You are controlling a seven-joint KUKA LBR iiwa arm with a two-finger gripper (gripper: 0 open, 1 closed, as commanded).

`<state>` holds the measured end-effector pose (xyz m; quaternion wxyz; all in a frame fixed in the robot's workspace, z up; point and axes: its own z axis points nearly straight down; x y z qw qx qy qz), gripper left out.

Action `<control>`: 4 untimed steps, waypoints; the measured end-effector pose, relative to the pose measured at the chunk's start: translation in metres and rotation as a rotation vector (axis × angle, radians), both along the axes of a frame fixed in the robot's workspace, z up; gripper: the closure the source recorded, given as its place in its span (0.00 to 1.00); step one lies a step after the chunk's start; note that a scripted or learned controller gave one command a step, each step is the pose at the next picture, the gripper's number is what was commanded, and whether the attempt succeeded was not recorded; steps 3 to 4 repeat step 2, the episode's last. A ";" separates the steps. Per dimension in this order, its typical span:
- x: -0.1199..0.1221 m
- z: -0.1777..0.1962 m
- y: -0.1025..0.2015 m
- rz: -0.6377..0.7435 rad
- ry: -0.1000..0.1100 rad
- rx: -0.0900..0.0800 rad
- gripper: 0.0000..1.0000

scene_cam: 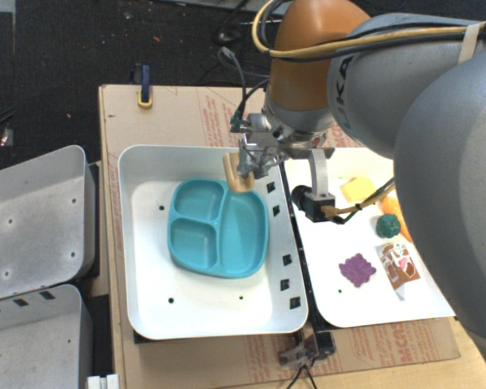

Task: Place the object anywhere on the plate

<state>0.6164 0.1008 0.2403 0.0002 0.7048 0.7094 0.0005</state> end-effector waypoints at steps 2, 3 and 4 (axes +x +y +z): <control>0.007 -0.001 0.006 -0.004 0.001 -0.001 0.00; 0.007 -0.001 0.006 -0.004 0.001 -0.001 0.00; 0.007 -0.001 0.006 -0.004 0.001 -0.001 0.00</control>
